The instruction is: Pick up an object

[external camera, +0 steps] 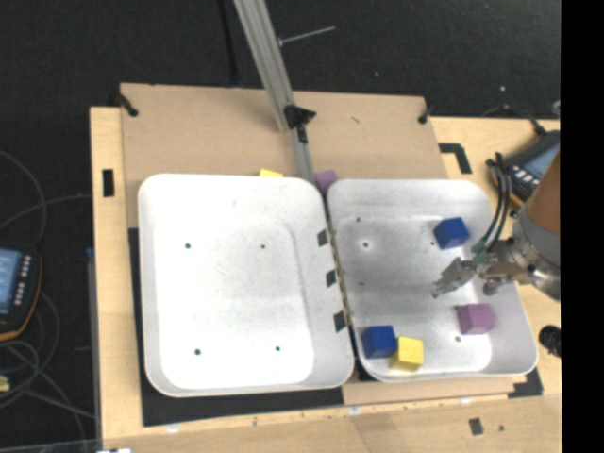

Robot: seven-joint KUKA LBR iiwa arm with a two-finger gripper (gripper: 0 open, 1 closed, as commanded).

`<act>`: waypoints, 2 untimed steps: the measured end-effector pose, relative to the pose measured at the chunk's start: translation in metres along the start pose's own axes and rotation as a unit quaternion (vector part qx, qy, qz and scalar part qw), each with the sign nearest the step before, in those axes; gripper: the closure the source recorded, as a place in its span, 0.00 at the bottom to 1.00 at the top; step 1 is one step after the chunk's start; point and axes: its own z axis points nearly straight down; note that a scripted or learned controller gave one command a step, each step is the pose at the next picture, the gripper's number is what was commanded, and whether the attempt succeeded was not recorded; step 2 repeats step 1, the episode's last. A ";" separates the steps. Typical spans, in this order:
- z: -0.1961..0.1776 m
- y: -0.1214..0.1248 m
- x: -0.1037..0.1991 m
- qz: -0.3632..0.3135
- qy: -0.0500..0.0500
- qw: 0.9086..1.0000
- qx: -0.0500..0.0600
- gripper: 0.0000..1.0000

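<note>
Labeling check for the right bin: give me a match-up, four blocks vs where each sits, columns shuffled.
Things:
1. upper blue block
2. lower blue block
3. purple block
4. yellow block

Places:
A. near the bin's bottom edge, right beside a blue block
B. near the bin's top right
C. lower right, just below the gripper
D. bottom left, by the divider between the bins

Pairs: 1-B, 2-D, 3-C, 4-A

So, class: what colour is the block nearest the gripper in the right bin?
Purple block, clearest in the camera view.
</note>
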 end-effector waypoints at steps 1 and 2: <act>0.112 0.053 -0.031 -0.002 0.000 1.000 0.004 0.00; 0.112 0.053 -0.031 -0.002 0.000 1.000 0.004 0.00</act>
